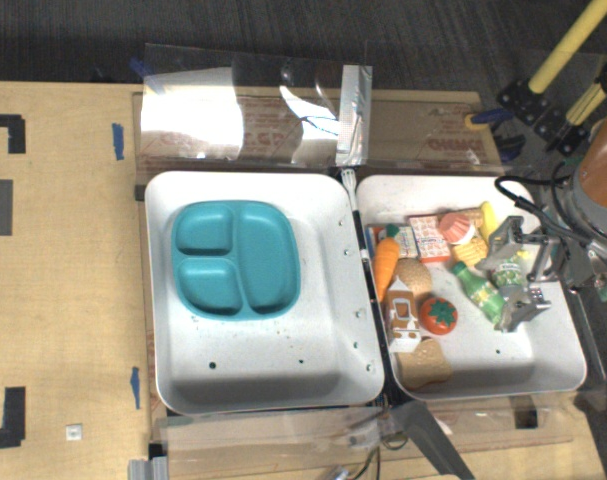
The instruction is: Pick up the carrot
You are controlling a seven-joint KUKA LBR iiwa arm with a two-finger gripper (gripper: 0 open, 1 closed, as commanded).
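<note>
One carrot (385,264) in the right bin (558,368), one tomato (440,314) nearby.

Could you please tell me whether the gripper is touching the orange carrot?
Apart. The camera view shows the gripper at the right bin's right side, while the orange carrot lies by its left wall, toys between them.

Glossy plastic carrot (385,265), wooden bench (53,268)

Orange carrot (385,265), red tomato (440,314), teal plate (236,258), white bins (253,368).
</note>
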